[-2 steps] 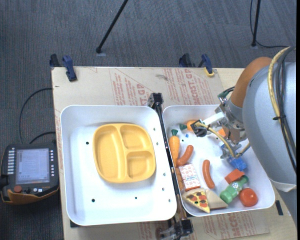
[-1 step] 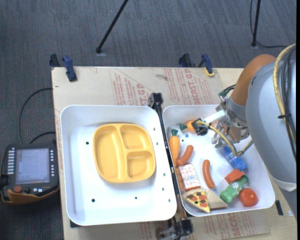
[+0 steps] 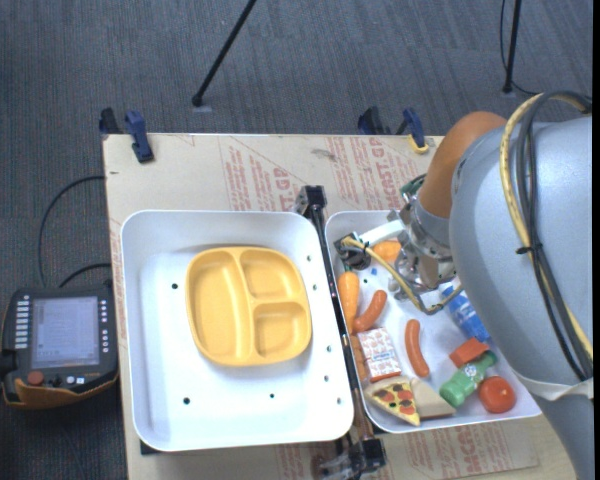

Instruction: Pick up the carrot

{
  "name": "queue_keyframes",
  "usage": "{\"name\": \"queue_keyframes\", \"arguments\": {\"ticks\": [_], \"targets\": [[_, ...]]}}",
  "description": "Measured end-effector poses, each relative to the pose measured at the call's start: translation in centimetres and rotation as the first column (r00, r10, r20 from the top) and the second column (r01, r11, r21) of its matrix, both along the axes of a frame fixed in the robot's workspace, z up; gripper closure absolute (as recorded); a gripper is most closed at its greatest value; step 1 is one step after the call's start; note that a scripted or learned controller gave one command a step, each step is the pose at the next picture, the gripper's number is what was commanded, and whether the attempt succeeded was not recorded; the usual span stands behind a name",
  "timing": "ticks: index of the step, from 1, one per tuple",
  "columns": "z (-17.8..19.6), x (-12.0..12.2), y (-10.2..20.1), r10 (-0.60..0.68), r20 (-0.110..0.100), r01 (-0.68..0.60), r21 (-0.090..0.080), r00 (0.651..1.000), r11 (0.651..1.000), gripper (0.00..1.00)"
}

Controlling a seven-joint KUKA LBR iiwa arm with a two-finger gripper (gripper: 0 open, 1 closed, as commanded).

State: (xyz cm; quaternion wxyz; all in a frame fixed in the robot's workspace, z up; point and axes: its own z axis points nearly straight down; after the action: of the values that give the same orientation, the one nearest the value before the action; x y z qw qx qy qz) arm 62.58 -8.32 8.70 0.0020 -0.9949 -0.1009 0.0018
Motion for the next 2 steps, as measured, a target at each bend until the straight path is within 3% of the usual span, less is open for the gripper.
{"name": "queue_keyframes", "arguments": {"ticks": [1, 2], "targets": [[10.1, -1.7, 10.1, 0.004, 0.003, -0.004, 0.0, 1.0, 1.0, 1.0], [15.3, -0.8, 15.1, 0.01, 0.003, -0.01, -0.001, 1.0, 1.0, 1.0]]}}
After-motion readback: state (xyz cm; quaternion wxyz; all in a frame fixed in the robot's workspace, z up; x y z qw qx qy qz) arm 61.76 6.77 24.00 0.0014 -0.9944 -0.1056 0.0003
